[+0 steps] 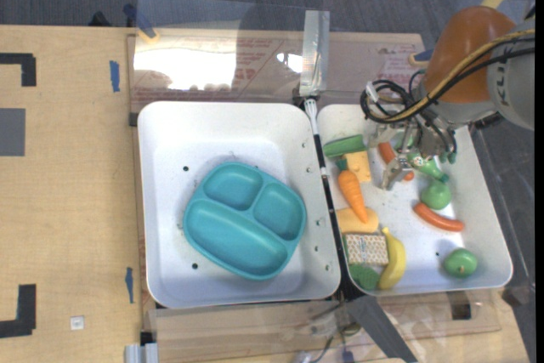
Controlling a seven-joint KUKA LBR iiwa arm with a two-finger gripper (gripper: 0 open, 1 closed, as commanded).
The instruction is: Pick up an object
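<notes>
While my arm [476, 55] reaches in from the upper right of the frame, my gripper [405, 168] hangs low over the upper part of the right bin [489, 225]. Fingers point down into the bin; one metal finger [393, 174] shows near the bin floor. Black cable loops sit just above the wrist and clutter that spot. Can't tell how far the fingers are spread, or whether anything sits between them.

Right bin contents:
- green pepper-like piece [344, 145] at the upper left corner, against the divider
- yellow block [360, 167] just below it
- carrot [351, 193] lying slantwise across the yellow block, tip toward lower right
- small orange-red piece [387, 152] just left of my fingers, close to touching
- green rounded piece [437, 195] right of my fingers, with a green bit above it by the gripper
- orange-red sausage-like piece [439, 218] below that, tilted
- green apple-like fruit [460, 263] at the lower right corner, apart from the rest
- cracker-like patterned block [366, 249] at the lower left, banana [394, 258] curving along its right side, dark green item below them, partly hidden

Left bin [161, 183] holds a teal divided plate [245, 219], three compartments, tilted slightly, near the centre.

Both bins rest on a wooden bench [64, 183]; clear plastic sheet [221, 55] behind them at the top of the frame.
</notes>
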